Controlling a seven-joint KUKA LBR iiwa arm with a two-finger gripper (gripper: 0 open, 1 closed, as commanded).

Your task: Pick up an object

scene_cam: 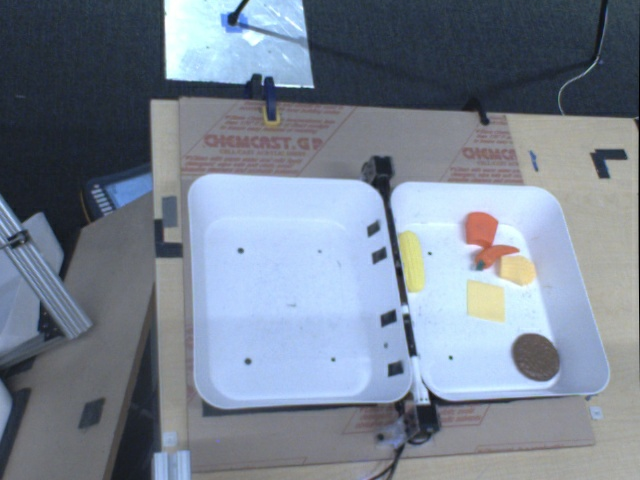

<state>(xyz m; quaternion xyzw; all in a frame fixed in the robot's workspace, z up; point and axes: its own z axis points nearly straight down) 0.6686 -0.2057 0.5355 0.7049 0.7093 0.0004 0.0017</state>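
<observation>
We see two white bins side by side on a brown board [300,133]. The board carries red print reading "CHEMCAST", followed by letters that look like "GP", on its far-left part; a second red print on the far right is angled and too blurred to read.

Left bin [215,208] shows its bare floor with a few small dark dots. Right bin [575,268] holds all the items:
- yellow corn cob [411,260], upright along the bin's left wall, just beside the divider
- orange piece [481,229] toward the far side, with a smaller orange bit [492,256] just near of it
- yellow-orange block [518,270] right of that bit, touching or nearly so
- flat pale-yellow square [487,301] mid-bin
- brown round disc [536,356] in the near-right corner

Black clips [380,256] sit along the seam between the bins. A yellow clamp [270,108] grips the board's far edge. A shiny metal sheet [238,28] lies on the dark floor beyond, with a blue tag.

We cannot tell the claw's state.
</observation>
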